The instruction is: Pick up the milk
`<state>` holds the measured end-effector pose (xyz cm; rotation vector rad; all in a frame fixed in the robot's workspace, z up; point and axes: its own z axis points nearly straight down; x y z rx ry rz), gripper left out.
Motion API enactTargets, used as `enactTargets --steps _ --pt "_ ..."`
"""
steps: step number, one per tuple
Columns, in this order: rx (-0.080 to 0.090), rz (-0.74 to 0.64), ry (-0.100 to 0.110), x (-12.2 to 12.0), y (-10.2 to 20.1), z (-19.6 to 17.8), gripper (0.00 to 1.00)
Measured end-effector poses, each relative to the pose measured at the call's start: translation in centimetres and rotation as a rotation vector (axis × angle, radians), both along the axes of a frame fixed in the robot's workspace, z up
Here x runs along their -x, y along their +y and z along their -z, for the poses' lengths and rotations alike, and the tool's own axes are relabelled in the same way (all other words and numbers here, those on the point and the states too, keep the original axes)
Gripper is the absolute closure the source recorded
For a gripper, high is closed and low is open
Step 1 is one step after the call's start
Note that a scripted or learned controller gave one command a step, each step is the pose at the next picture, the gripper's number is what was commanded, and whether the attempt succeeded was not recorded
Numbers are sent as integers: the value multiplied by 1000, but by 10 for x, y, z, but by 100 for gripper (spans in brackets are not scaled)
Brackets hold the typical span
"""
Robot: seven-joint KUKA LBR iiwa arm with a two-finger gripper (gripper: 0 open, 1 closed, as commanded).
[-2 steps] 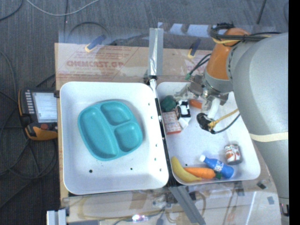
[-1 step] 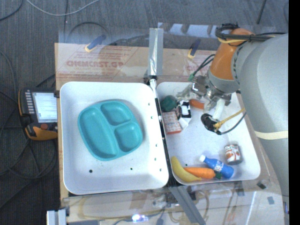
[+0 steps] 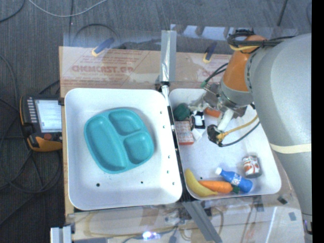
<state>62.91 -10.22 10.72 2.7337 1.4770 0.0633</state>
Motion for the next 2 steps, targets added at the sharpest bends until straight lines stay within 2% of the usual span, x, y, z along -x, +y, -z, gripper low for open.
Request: enactTargets --steps 1,2 --pt "-9 -13 11 -23 -11 0 0" --pt "-3 -16 -2 -27 -11 -17 100"
